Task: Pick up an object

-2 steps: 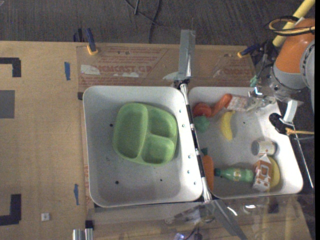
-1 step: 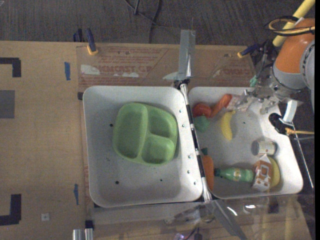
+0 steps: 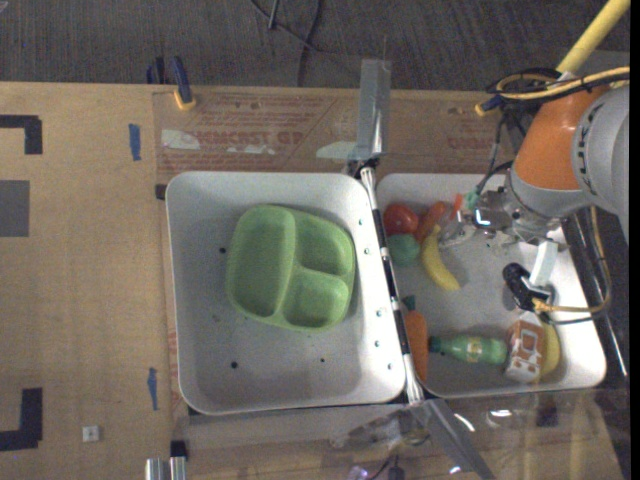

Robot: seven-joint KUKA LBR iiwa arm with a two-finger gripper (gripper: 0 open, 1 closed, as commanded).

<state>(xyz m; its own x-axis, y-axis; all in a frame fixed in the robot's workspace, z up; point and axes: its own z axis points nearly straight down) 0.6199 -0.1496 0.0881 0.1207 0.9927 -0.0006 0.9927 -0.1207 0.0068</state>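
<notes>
The fingers are hard to read from here; I cannot tell whether they are apart or together. The gripper (image 3: 478, 218) hangs over the top of the right bin (image 3: 585, 373), just beside a banana (image 3: 438, 266), a tomato (image 3: 400, 218) and a carrot (image 3: 433, 218). A green bottle (image 3: 470, 348) and small carton (image 3: 522, 350) lie near the front edge. The left bin (image 3: 200, 368) holds a green divided plate (image 3: 290, 266).
</notes>
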